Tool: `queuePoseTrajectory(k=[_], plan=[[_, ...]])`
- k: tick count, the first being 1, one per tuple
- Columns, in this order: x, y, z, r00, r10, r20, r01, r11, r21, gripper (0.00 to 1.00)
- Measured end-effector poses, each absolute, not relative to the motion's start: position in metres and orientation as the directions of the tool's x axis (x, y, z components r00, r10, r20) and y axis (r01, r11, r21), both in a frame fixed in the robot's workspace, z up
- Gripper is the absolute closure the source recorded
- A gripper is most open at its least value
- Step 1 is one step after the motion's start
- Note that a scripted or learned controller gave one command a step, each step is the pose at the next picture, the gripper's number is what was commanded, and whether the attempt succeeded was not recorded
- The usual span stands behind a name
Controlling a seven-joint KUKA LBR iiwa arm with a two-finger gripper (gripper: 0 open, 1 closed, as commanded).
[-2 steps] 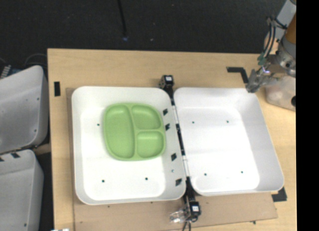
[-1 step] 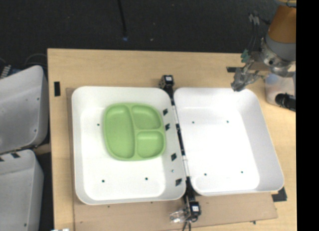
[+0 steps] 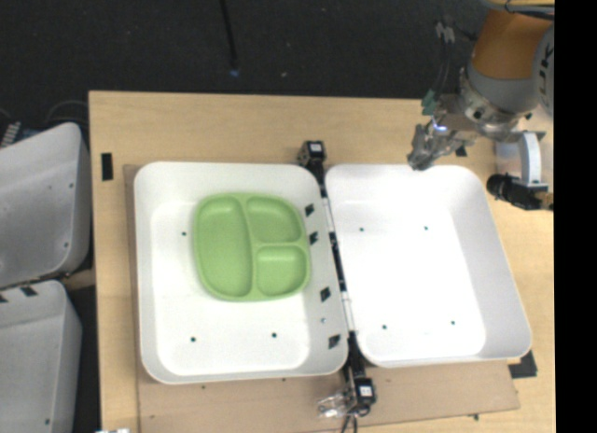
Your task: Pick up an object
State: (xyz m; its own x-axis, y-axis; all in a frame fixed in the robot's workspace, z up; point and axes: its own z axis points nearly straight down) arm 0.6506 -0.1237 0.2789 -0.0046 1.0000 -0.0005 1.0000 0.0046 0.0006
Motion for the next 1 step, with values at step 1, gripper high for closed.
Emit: queuePoseTrajectory(k=[1], plan=[[0.6384,-0.0786,0.2682,-0.005,1.000,0.000,1.000,0.005,0.000,1.00]])
